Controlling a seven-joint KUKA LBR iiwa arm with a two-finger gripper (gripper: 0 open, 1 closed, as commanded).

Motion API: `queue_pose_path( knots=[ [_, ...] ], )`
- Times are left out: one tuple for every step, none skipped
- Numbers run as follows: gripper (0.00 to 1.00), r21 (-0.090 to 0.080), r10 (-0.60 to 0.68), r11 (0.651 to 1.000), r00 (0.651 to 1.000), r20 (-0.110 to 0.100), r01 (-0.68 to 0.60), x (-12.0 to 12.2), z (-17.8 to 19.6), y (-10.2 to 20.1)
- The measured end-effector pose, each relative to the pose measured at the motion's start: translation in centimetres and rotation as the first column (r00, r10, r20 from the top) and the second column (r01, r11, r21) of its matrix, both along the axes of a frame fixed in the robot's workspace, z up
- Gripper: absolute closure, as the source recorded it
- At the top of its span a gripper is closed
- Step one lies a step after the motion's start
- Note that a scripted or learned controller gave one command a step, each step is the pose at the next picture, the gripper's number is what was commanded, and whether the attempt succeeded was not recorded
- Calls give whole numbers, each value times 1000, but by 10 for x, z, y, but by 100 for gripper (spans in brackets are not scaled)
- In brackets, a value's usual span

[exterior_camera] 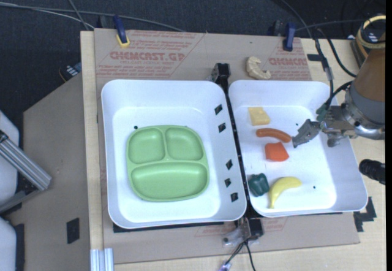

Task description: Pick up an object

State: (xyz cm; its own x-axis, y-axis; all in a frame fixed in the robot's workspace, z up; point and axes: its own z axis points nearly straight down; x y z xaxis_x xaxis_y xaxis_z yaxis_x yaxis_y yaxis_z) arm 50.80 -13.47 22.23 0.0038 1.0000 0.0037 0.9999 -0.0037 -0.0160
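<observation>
The right bin (343, 199) holds several toy foods. A yellow cheese block (259, 116) lies at the back, with a reddish sausage (274, 135) just in front of it and an orange-red chunk (277, 152) below that. At the bin's front edge are a green pepper (258, 184) and a yellow banana (283, 188). My gripper (318, 135) hangs over the right side of this bin. It is open, and one dark finger (304, 133) points toward the sausage's right end. Nothing is between the fingers.
The left bin (116, 104) holds a green divided plate (167, 162). A beige curved piece (258, 67) lies on the cardboard behind the right bin. Clamps and cables run along the bench's back edge, and black clips line the divider between the bins.
</observation>
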Motion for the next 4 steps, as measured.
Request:
queue_pose_path(
  knots=[
    [0,-3,4,1000,1000,14,-4,3,7,0],
    [0,-1,4,1000,1000,10,-3,2,-35,1],
    [0,-1,3,1000,1000,11,-3,0,-91,-8],
    [0,-1,4,1000,1000,10,-4,-1,-140,-7]
  ],
)
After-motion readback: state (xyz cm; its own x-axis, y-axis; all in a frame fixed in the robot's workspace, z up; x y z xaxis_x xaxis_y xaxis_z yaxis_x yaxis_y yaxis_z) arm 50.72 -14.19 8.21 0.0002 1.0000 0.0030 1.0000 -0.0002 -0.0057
